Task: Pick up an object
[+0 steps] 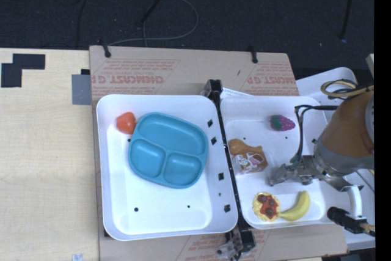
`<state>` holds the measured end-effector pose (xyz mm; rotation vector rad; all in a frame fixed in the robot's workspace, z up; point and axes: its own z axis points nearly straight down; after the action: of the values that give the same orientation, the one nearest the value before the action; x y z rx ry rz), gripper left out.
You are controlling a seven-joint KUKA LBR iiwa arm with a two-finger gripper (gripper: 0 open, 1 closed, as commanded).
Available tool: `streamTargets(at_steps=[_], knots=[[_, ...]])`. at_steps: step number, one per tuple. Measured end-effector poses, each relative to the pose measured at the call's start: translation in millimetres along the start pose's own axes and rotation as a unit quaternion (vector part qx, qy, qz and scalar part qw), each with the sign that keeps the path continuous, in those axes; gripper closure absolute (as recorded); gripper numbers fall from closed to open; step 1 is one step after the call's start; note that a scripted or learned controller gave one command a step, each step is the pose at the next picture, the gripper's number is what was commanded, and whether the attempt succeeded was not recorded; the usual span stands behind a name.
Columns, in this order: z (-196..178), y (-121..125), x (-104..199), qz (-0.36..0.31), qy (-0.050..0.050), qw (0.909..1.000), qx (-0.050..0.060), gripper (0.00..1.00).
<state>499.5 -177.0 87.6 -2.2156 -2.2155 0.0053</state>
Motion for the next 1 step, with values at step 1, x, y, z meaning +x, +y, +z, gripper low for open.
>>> streamTargets(at_steps=[1], knots=[[-13.3, 0.7, -2.0, 0.003, -0.001, 1.0, -0.002, 1.0]])
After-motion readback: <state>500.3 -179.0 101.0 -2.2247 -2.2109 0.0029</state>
